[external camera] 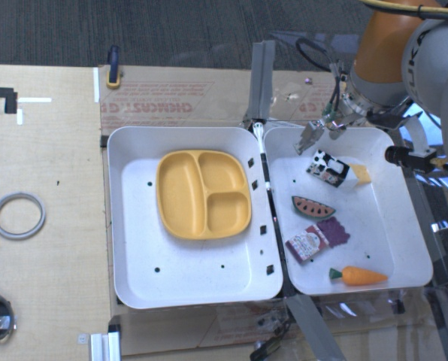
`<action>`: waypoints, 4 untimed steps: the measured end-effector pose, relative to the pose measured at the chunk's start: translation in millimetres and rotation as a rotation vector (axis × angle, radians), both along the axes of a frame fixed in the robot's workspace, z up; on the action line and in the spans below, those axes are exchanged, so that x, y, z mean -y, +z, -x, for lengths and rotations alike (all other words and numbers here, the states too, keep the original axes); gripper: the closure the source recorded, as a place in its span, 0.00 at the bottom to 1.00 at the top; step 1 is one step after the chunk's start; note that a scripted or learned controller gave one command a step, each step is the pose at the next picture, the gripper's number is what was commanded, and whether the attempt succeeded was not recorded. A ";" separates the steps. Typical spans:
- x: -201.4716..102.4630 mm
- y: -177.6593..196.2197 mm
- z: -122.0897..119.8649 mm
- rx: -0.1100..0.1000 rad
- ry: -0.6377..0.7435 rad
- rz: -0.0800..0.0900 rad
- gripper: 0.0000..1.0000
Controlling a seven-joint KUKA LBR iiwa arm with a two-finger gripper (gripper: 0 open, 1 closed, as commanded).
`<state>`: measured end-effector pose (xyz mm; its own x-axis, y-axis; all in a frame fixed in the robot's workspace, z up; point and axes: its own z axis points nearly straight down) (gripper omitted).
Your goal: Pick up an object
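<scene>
Nothing is picked up yet: the gripper [321, 130] hangs with fingers spread and bare at the upper right, just above the black-and-white toy [328, 168] in the right bin [404, 224].

Two white bins [122, 224]; left bin: yellow divided plate [204, 194]; right bin: black-and-white patterned block [328, 168], pale yellow piece [361, 174], red-and-green watermelon slice [313, 207], purple scrap [334, 232], orange carrot [361, 276] with green tip; upper right: grey arm [427, 51], orange band.
</scene>
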<state>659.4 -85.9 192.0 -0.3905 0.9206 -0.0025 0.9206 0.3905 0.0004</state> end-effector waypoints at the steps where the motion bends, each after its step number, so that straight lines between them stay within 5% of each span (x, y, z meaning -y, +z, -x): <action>1: 17.8 -13.5 0.3 -0.001 0.331 0.000 0.00; 2: 84.4 1.7 65.9 -0.002 0.027 -0.001 0.00; 3: 115.3 107.1 90.9 -0.002 -0.207 0.000 0.00; 4: 136.4 -8.4 122.3 -0.004 -0.590 -0.001 0.00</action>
<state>537.1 -222.3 183.6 0.1878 0.9822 -0.0009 0.9822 -0.1878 -0.0032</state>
